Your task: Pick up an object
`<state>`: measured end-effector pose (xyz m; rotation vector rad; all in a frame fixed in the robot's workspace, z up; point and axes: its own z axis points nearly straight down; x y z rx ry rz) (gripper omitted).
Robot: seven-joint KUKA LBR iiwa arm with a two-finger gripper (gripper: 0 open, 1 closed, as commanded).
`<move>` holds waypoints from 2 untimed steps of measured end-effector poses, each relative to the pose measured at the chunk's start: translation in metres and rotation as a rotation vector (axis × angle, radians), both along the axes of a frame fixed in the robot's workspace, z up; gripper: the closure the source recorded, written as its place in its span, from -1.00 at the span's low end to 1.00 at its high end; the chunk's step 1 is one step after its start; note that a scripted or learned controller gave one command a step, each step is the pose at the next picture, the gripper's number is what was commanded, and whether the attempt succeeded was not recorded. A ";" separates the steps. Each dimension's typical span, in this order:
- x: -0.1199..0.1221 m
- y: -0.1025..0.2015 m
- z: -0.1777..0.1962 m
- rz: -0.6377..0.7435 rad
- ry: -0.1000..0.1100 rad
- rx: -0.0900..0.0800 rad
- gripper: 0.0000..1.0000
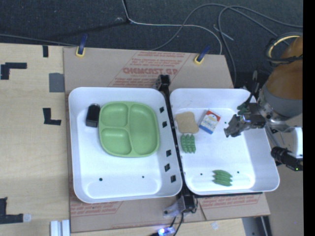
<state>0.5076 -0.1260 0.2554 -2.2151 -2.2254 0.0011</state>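
Arm (283,90) at the right edge of the frame, grey with an orange band, reaching leftward over the right bin (256,154). Gripper (235,128) dark, positioned above the bin's right-centre area, clear of every object; jaw state impossible to tell from this view, nothing visible between them. Inside the right bin: small red, white and blue carton (210,121) in the upper middle, left of the gripper and apart from it; tan flat piece (186,122) just left of the carton; ridged green item (188,144) directly below the tan piece; green pea pod (222,177) near the bin's lower edge, well apart from the rest. Left bin (86,178) holding a green divided plate (129,129) at centre, with a small black block (92,115) beside the plate's upper left rim.
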 end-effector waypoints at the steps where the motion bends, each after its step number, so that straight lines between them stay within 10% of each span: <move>1: -0.002 0.045 -0.012 0.000 0.000 0.000 1.00; 2: 0.005 0.100 -0.008 0.003 -0.001 0.001 1.00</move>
